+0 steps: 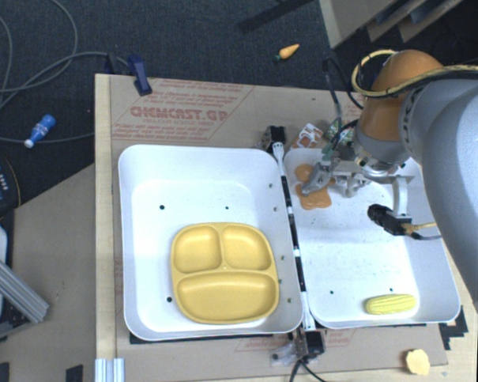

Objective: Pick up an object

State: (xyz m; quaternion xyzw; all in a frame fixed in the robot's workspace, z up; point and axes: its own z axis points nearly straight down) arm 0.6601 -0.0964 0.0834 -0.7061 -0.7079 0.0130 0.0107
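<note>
While the gripper (333,184) hangs low over the far inner corner of the right bin (355,255), the camera view puts an orange-brown piece (318,198) just beside the jaws. It sits on the side toward the left bin (144,190) and may be partly tucked under them. I cannot tell whether the jaws are released or clenched, because the slant and the wrist's bulk muddle them. Nothing can be made out between them, so I count nothing as held.

A yellow corn cob (390,304) lies well apart from the jaws, toward the near rim of the same bin. A yellow divided plate (224,271) rests in the left bin, across the shared wall from the jaws and also well apart.

The step in hand looks like the approach onto the orange-brown piece, with the grasp not yet made good. The next move calls for centring the jaws so they straddle the piece rather than sit beside it. They should go down to the bin floor, since the piece looks flat, then close and lift straight up. The bin wall is close on that side and leaves little room to shift.
</note>
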